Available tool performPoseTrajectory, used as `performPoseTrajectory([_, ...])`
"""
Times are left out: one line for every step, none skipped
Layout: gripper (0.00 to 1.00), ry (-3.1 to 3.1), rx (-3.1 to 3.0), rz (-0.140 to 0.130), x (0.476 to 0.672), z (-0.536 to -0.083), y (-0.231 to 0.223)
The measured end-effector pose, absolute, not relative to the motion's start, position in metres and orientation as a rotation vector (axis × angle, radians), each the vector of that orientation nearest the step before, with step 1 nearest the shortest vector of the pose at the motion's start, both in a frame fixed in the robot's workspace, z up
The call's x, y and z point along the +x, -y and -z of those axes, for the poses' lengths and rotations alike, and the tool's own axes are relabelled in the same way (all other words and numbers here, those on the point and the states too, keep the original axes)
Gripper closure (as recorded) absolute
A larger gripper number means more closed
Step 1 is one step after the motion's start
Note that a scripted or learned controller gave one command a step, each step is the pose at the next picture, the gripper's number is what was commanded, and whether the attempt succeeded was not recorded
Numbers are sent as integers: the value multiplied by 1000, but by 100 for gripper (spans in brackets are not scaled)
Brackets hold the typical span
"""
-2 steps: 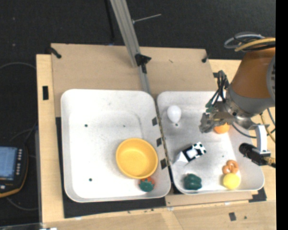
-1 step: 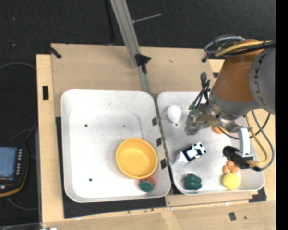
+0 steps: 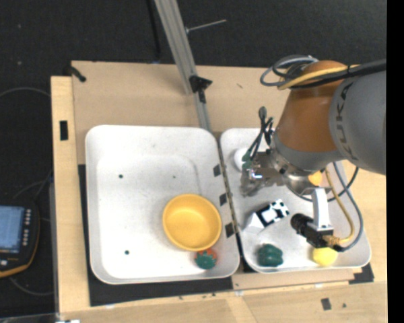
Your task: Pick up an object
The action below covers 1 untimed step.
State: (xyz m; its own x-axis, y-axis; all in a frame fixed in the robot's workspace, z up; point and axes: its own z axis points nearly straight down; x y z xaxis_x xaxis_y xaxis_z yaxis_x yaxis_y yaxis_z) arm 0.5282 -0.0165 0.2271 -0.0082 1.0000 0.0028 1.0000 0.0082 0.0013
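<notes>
My gripper (image 3: pixel 251 182) hangs low over the left part of the right bin (image 3: pixel 291 266), close to the wall between the bins. Just below and to its right lies a small black-and-white checkered block (image 3: pixel 271 213). A dark green lump (image 3: pixel 270 254) rests near the bin's front edge, and a yellow rounded thing (image 3: pixel 324 256) sits at the front right. A white object (image 3: pixel 243 158) peeks out just above the gripper. The arm's bulk hides the back of this bin.
The left bin (image 3: pixel 128 180) holds a yellow bowl (image 3: pixel 192 221) at its front right. A small green and red thing (image 3: pixel 206 259) lies just below the bowl. A grey metal pole (image 3: pixel 180 46) slants up from between the bins. A small orange-yellow patch (image 3: pixel 315 178) shows under the wrist.
</notes>
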Motion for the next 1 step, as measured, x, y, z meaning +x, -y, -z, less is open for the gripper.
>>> performPoseTrajectory([100, 2230, -2210, 3, 513, -231, -34])
